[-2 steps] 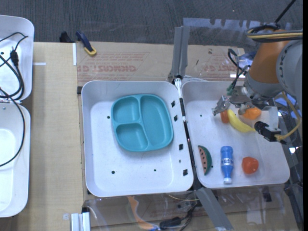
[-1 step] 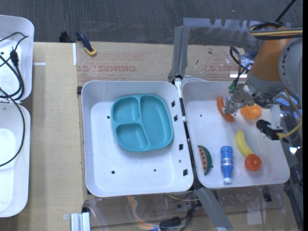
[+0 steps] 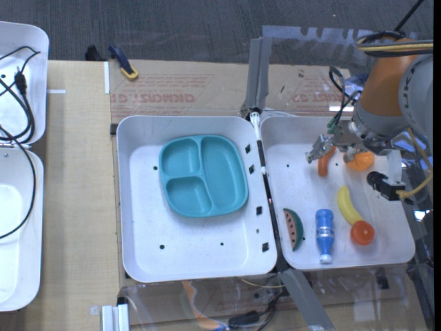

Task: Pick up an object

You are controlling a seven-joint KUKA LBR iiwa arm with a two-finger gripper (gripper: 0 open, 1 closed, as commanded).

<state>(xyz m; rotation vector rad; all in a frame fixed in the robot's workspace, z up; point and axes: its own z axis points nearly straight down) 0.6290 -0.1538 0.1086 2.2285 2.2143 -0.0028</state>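
Camera view:

- Wooden bench (image 3: 76, 185) across the frame, dark grey carpet (image 3: 172, 12) along the top beyond it.
- Flattened brown cardboard (image 3: 186, 92) with red print lying on the bench above the bins.
- Small blue-and-yellow tool (image 3: 122, 62) at the upper left edge of the cardboard.
- White trays (image 3: 17, 205) with black cables at the far left edge.
- Left white bin (image 3: 138, 240) at centre, holding a teal divided plate (image 3: 204, 176) tilted slightly, in its upper middle.
- Right white bin (image 3: 289, 150) touching the left one along a shared rim.
- Grey arm with orange band (image 3: 389, 81) at the upper right, wrist over the right bin's upper part.
- Gripper (image 3: 322, 150) low over that bin's upper middle, just above an orange carrot (image 3: 323, 163); cannot tell whether the jaws are spread or pinching, nor whether the carrot is between them.
- Orange fruit (image 3: 360, 160) just right of the carrot.
- Yellow banana (image 3: 348, 205) lower right, a red-orange ball (image 3: 362, 233) touching its lower end.
- Blue bottle (image 3: 324, 234) lying near the bin's bottom edge, cap downward in the frame.
- Watermelon slice (image 3: 294, 227) left of the bottle, beside the shared rim.
- Clear plastic sheeting (image 3: 331, 302) and cables along the frame's bottom.
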